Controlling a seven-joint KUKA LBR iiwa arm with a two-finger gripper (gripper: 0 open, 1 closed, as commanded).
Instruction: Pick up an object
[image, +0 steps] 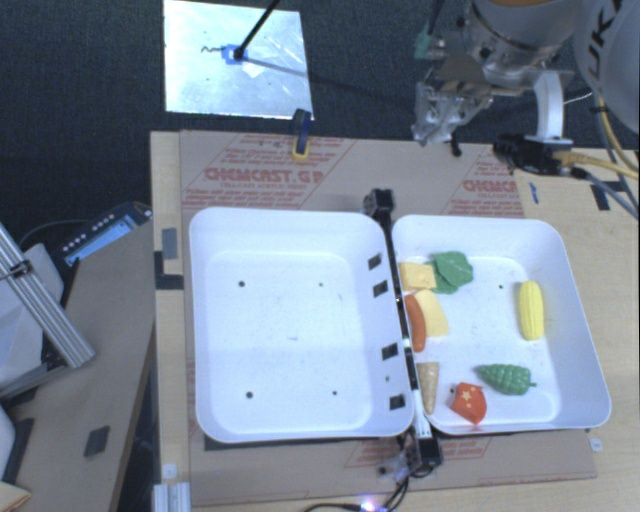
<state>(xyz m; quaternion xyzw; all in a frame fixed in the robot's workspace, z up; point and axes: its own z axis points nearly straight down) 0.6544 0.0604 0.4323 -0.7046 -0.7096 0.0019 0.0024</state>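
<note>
Pincer (437, 128) high above bench; corn (531, 309) in rt bin, well apart.

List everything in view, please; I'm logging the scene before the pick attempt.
left bin: 1, white, left half of bench
right bin: 1, white, right half of bench
corn cob: 1, yellow, right side of right bin
leafy piece: 1, green, top of right bin
cheese-like pieces: 2, pale yellow, left side of right bin
carrot-like piece: 1, orange, along left wall
cone: 1, tan, lower left
bumpy piece: 1, green, lower right
red-orange piece: 1, bottom edge
gripper: 1, grey, above the bench behind the right bin
</note>
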